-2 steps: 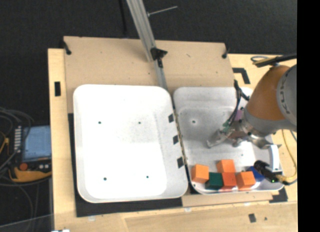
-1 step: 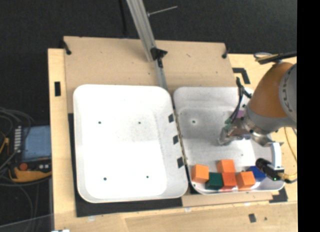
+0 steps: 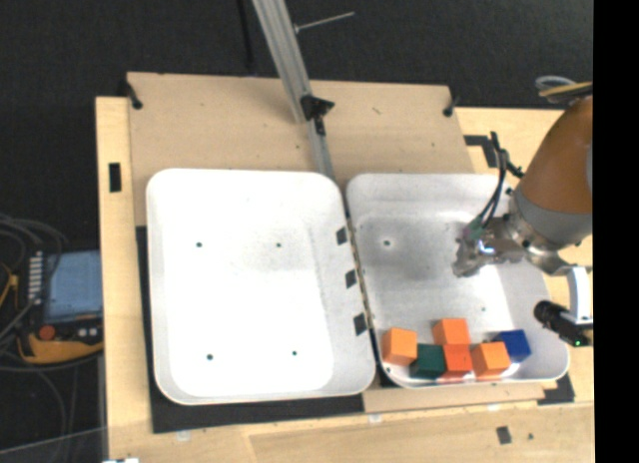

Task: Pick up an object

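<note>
We see the gripper [image 3: 469, 259] hanging above the right bin [image 3: 399, 214]; its grip we cannot tell. The blocks [image 3: 455, 348] crowd that bin's near edge, touching each other, so we risk nudging neighbours or pinching two at once.

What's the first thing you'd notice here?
Probably the bright blocks huddled along the near edge of the right bin: several orange blocks, one green block and one blue block. Next, the big arm with its orange band reaching in from the right, its claw above the middle of that bin, away from the blocks.
</note>
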`<state>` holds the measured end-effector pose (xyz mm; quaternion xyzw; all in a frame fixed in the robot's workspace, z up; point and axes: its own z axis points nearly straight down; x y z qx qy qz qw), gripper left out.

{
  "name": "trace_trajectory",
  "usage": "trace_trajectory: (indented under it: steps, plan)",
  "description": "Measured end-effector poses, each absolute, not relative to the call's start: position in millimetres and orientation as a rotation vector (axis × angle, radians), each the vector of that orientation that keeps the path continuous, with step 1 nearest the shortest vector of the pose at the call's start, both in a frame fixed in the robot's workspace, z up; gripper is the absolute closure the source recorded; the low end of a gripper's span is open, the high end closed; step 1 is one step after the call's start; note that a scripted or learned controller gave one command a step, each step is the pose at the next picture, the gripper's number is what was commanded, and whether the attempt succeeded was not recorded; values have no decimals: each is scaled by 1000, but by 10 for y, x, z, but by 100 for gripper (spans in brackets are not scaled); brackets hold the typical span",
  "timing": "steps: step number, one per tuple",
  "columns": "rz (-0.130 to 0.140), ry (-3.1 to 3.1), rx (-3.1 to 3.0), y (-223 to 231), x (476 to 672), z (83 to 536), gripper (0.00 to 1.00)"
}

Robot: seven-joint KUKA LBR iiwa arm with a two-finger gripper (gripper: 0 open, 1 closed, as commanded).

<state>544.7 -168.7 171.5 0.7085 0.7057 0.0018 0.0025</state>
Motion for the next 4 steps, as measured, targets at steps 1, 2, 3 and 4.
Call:
trace_trajectory:
  steps: [1, 2, 3, 4]
  plan:
    - [6, 2222, 2213, -1698, 5465, 2109, 100]
    - [5, 2228, 2212, -1293, 5711, 2181, 100]
    - [5, 2229, 2212, -879, 5903, 2272, 100]
    - [4, 2231, 2211, -269, 6052, 2271, 100]
